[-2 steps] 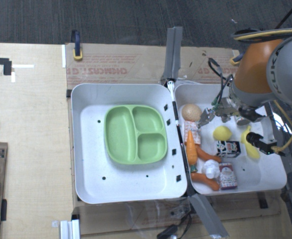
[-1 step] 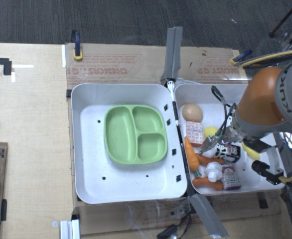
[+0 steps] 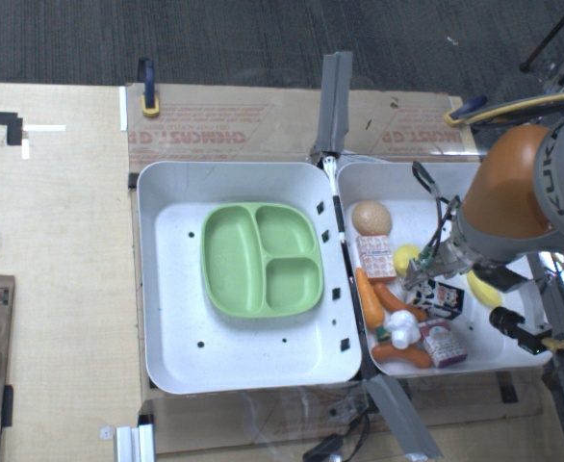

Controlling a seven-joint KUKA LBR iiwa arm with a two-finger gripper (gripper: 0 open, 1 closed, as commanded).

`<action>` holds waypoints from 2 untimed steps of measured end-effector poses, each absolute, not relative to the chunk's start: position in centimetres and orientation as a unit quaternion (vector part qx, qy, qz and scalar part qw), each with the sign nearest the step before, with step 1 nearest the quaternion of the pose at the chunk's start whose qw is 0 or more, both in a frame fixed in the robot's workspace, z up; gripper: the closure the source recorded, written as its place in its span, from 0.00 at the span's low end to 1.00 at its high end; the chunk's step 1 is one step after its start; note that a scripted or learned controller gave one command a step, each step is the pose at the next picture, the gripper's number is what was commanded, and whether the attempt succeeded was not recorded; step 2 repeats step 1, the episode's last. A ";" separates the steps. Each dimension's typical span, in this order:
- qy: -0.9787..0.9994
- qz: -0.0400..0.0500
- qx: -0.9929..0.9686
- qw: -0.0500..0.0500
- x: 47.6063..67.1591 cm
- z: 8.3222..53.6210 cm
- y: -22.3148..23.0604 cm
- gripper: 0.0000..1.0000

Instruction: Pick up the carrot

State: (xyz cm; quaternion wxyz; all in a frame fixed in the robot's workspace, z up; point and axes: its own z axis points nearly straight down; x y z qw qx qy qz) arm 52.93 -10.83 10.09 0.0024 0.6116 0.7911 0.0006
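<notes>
Nearest the camera, a carrot (image 3: pixel 401 356) lies at the right bin's (image 3: pixel 513 362) front edge, touching a white garlic bulb (image 3: pixel 401 328); two more carrots sit just behind. Above them hovers the gripper (image 3: pixel 423 275); I cannot tell its fingers' state. A green plate (image 3: pixel 262 258) fills the left bin (image 3: pixel 166 287).

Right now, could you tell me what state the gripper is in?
Gripper: cannot be told; it is low in the right bin, beside a carrot.
</notes>
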 end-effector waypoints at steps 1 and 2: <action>0.656 -0.002 0.755 -0.001 52.9 19.0 -0.7 1.00; 0.656 -0.002 0.755 -0.001 52.9 19.0 -0.7 1.00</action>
